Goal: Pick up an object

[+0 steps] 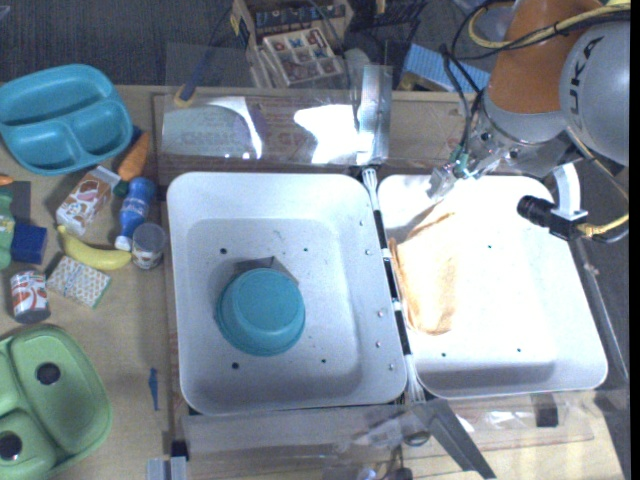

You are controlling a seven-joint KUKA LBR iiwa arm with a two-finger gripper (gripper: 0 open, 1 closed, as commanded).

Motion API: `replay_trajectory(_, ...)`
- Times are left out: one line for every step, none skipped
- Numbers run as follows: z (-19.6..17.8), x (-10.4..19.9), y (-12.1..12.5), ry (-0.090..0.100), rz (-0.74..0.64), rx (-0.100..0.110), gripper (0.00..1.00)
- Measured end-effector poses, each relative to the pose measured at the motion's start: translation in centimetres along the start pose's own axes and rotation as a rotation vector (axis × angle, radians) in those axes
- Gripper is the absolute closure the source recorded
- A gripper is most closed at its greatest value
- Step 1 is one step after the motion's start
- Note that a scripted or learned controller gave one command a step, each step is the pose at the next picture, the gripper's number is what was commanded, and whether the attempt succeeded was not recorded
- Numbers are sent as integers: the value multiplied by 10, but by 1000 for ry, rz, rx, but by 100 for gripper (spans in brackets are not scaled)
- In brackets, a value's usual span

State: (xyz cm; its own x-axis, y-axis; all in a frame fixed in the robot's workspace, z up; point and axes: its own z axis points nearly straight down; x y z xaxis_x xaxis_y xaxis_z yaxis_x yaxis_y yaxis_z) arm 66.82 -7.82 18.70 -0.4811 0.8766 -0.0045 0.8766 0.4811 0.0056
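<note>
A round blue bowl (261, 311) lies upside down in the middle of the left bin (200, 208). An orange-tan cloth (424, 278) lies along the left side of the right bin (540, 358), its upper corner stretching toward the back. My gripper (446, 178) hangs over the back left corner of the right bin, just above that corner of the cloth. Glare on the bin floor hides whether it touches the cloth. The grey arm with its orange band (535, 38) comes in from the upper right.
On the bench left of the bins lie a teal divided tray (62, 118), a banana (92, 252), a small can (148, 243), a blue bottle (134, 208) and green dishes (45, 403). A shiny metal panel (270, 128) stands behind the bins.
</note>
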Motion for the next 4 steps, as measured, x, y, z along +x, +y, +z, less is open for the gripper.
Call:
replay_trajectory(0,0,0,0,0,0,0)
replay_trajectory(98,-46,-30,9,11,4,0)
replay_trajectory(85,-49,-28,2,12,-5,100)
replay_trajectory(-13,-24,-14,1,186,3,100)
